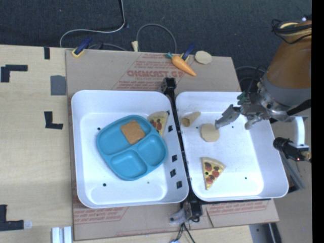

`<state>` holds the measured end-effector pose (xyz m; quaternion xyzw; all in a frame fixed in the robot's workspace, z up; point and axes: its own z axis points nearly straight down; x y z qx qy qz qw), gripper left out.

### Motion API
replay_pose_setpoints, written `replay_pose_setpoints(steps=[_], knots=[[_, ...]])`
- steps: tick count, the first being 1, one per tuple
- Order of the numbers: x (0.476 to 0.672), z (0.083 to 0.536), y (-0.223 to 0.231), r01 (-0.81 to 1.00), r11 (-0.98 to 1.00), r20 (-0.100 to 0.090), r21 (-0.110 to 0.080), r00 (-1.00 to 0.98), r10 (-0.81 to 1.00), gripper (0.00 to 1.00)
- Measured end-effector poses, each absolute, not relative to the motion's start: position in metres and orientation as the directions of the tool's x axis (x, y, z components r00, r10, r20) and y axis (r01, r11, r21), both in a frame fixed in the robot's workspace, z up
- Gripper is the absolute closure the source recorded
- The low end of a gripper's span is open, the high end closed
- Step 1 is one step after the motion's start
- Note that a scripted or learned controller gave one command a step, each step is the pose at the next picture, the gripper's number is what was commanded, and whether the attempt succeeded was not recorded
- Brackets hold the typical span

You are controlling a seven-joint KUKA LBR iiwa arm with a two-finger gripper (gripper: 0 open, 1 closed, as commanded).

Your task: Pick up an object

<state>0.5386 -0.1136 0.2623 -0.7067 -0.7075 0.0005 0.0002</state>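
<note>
Wooden table (30, 151), two white bins. My gripper (234, 116) hangs released and empty over the right bin (263, 186); the round cookie (209, 133) sits just beside its lower-left finger, with the pizza slice (211, 171) farther toward the front.

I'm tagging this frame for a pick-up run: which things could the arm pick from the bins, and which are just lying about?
For the job:
gripper
round biscuit
pizza slice
small beige piece
second pizza slice
toast on the blue tray

Lying about, outside the bins:
carrot
pale disc
cables
</note>
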Motion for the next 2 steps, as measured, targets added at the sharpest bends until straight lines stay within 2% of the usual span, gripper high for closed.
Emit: replay_pose_setpoints(steps=[1,2], knots=[[0.497,0.206,-0.13,1.0,-0.002,0.001,-0.009,0.002,1.0,0.0],[0.484,0.08,-0.114,1.0,0.0,-0.004,0.003,0.0,1.0,0.0]])
